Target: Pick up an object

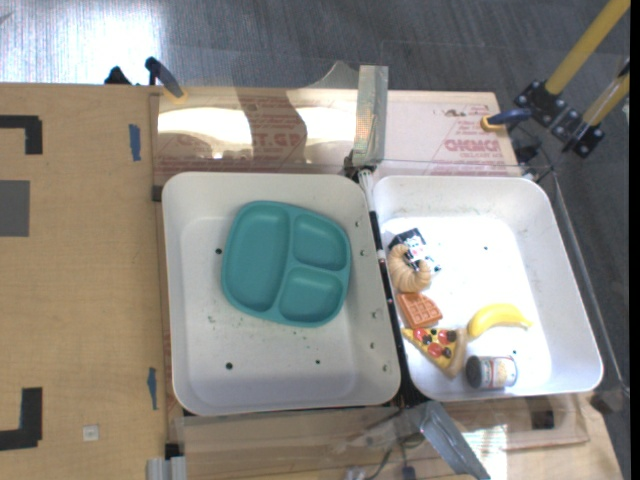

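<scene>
The right bin [520,213] holds a cluster of small items along its left and front sides. A yellow banana [497,318] lies near the front. A small jar with a grey lid [491,372] lies on its side in front of it. A pizza slice [437,345] and a waffle piece [421,311] sit beside each other by the left wall. Behind them are a tan pastry [410,271] and a small black-and-white packet [409,241]. The left bin [190,298] carries a teal divided plate [286,262].
A cardboard sheet [75,268] covers the bench to the left of the bins. A yellow-and-black stand [570,68] rises at the upper right. A cardboard panel with red print [440,133] lies behind the bins.
</scene>
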You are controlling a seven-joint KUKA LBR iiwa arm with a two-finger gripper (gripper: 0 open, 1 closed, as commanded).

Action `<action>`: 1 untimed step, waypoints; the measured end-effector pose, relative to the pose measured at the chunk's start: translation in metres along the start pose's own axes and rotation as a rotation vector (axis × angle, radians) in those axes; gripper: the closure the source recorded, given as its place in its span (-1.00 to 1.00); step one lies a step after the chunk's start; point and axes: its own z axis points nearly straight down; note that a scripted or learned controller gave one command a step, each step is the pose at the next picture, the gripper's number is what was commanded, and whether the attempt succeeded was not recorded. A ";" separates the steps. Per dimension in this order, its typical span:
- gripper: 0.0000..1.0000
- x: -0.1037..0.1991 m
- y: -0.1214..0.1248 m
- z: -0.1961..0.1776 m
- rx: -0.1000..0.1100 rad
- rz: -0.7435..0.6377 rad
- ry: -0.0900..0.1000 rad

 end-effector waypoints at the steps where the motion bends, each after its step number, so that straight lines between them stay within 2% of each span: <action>1: 1.00 -0.035 0.013 0.001 -0.001 0.572 0.000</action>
